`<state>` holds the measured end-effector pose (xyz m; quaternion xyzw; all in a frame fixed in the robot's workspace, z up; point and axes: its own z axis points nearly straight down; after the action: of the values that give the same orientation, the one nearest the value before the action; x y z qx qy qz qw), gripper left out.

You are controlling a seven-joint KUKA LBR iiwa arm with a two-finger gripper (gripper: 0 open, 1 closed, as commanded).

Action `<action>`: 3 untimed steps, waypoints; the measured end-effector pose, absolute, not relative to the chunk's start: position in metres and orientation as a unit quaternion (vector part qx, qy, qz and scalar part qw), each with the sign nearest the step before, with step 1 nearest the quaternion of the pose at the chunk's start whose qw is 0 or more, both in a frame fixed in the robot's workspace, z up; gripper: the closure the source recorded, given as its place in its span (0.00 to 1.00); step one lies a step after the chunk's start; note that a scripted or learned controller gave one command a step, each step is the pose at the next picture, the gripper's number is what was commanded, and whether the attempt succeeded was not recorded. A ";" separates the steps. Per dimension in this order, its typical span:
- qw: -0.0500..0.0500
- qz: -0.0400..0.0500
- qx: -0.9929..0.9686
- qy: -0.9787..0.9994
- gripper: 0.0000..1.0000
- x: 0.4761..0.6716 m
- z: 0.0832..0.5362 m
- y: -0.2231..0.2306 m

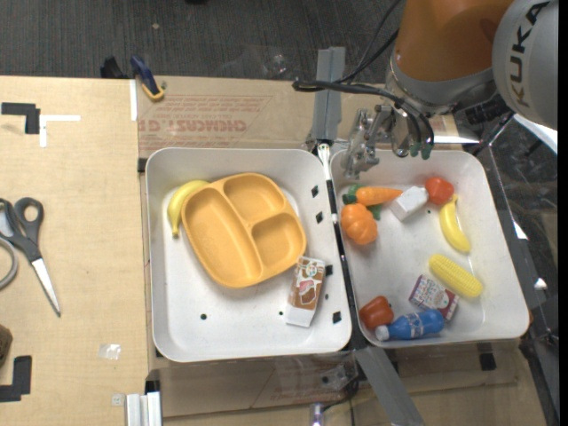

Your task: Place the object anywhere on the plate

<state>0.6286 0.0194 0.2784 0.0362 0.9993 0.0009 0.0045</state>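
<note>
The grey arm with its orange band (453, 25) is reaching in from the right, carrying white lettering that reads "KU" on its grey shell. Beneath it, the light wooden surface (71, 238) is bearing two shallow white bins side by side. The left white bin (169, 327) is holding a yellow three-compartment plastic plate (241, 229), with a yellow toy banana (182, 201) tucked against the plate's upper-left rim and a small brown-and-white printed carton (306, 289) lying just beside the plate's lower-right edge. The right white bin (497, 318) is holding an orange toy pumpkin (358, 224), a toy carrot (383, 195), a white block (409, 202), a red round toy (438, 190), a second yellow banana (454, 227), a yellow toy corn cob (455, 276), a small pink-and-white carton (431, 293), a red toy pepper (376, 311) and a blue bottle (415, 325).

The metal gripper (390, 140) is hanging over the back edge of the right bin, near the carrot; whether its jaws are wide or narrow cannot be told, and nothing is showing between them. Judging from this, the task is hardly begun: no object is sitting on the plate, so a pick and the carry across are both left.

Behind the bins, a cardboard sheet (222, 114) is showing reversed red print, too faint to read surely. The cartons' printing is too small to read.
</note>
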 end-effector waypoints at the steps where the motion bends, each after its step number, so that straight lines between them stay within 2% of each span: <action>1: 0.001 0.000 -0.042 0.999 1.00 0.573 0.285 -0.030; 2: 0.002 0.000 -0.189 0.982 1.00 0.618 0.250 -0.005; 3: 0.002 0.000 -0.379 0.925 1.00 0.572 0.305 -0.034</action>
<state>0.5721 -0.0336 0.3052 -0.3790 0.9254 0.0003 0.0023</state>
